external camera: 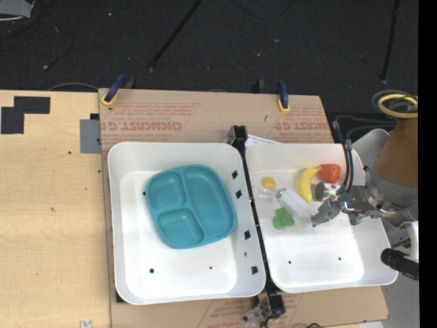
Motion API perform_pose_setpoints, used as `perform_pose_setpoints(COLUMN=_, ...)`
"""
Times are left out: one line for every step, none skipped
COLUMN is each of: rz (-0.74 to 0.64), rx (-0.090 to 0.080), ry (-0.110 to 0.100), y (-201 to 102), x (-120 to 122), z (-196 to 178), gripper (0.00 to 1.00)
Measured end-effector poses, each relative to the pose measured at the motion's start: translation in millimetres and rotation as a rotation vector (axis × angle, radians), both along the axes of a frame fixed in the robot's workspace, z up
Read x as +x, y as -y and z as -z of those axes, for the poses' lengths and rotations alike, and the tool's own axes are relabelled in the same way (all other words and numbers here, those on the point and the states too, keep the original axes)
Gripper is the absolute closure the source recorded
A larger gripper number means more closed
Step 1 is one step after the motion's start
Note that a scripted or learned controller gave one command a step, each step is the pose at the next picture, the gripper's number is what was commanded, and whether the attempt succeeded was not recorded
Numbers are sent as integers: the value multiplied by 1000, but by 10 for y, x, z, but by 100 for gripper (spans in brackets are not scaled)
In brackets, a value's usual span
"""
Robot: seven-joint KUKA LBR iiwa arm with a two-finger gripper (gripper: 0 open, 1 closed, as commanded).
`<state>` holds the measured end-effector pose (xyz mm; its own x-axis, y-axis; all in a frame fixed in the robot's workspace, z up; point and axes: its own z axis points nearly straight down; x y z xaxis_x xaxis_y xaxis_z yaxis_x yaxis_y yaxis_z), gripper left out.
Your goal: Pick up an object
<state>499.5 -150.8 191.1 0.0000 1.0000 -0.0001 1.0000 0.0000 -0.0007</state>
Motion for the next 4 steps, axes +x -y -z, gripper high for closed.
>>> perform_pose_setpoints(rz=0, rx=0, ry=0, y=2, x=1, z=-99, gripper=100)
perform_pose_setpoints(rz=0, rx=0, ry=0, y=1, x=0, z=-96, gripper=0)
perform_pose_setpoints(rz=1, rx=0, ry=0, y=4, x=1, z=-195, gripper=100)
perform_pose_setpoints(rz=83, rx=0, ry=0, y=-245, x=217, z=-290, gripper=100)
